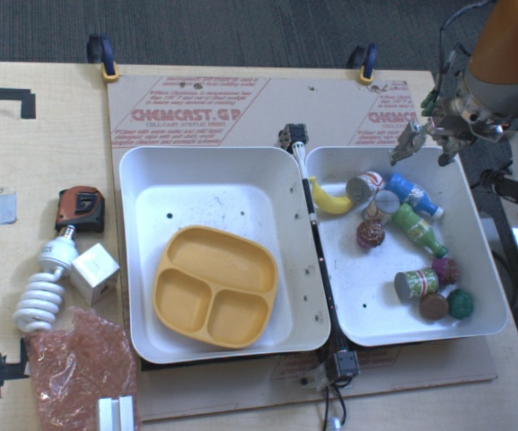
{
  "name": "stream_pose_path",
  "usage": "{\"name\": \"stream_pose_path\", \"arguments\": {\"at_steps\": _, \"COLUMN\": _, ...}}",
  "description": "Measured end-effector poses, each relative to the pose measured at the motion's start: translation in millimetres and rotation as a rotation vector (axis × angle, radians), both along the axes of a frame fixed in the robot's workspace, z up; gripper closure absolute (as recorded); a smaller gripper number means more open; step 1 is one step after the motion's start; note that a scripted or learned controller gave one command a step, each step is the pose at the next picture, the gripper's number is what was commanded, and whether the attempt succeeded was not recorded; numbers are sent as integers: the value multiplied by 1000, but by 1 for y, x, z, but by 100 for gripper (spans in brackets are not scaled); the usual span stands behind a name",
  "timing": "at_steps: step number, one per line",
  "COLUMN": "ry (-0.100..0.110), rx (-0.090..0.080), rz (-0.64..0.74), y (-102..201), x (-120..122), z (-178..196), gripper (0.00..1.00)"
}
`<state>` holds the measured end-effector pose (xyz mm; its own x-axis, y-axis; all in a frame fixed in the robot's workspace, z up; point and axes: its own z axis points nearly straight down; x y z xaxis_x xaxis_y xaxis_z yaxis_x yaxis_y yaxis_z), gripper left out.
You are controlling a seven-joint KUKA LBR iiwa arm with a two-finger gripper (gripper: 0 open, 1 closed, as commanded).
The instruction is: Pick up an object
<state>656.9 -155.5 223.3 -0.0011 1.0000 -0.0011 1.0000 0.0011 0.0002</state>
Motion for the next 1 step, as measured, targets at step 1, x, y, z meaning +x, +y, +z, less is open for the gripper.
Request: {"name": "stream_pose_path", "arguments": {"at_steps": 1, "ry": -16, "rx": -3, "rz": 1, "y": 5, "x": 6, "z": -105, "gripper": 0}}
